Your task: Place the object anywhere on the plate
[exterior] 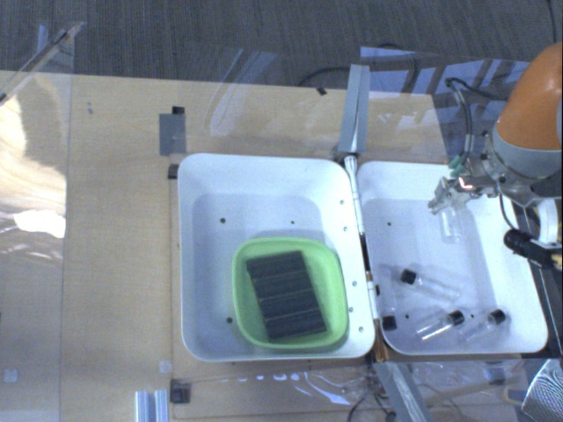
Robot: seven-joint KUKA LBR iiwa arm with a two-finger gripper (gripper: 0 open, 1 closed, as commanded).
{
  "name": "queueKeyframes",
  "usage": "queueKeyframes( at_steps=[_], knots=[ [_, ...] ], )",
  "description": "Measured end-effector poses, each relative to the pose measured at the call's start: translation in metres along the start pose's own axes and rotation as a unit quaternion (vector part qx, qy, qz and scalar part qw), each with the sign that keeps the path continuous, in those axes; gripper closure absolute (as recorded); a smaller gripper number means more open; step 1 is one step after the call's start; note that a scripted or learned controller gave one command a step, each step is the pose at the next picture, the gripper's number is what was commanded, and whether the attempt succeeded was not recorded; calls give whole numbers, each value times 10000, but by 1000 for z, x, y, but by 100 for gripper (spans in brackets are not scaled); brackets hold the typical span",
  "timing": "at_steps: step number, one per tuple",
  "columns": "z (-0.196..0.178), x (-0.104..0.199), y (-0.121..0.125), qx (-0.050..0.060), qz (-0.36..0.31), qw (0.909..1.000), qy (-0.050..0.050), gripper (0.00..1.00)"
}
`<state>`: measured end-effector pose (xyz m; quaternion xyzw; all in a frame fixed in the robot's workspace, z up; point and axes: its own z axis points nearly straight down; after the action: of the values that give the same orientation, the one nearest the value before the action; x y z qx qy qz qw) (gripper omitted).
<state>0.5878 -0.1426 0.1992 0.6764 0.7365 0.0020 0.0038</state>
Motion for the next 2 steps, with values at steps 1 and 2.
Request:
queueKeyframes(
  at_steps=[1,2],
  knots=[
    [-96,32,-8,-13,-506,9987,0,100],
    [-10,101,-8,6,-1812,9834,15,100]
  ],
)
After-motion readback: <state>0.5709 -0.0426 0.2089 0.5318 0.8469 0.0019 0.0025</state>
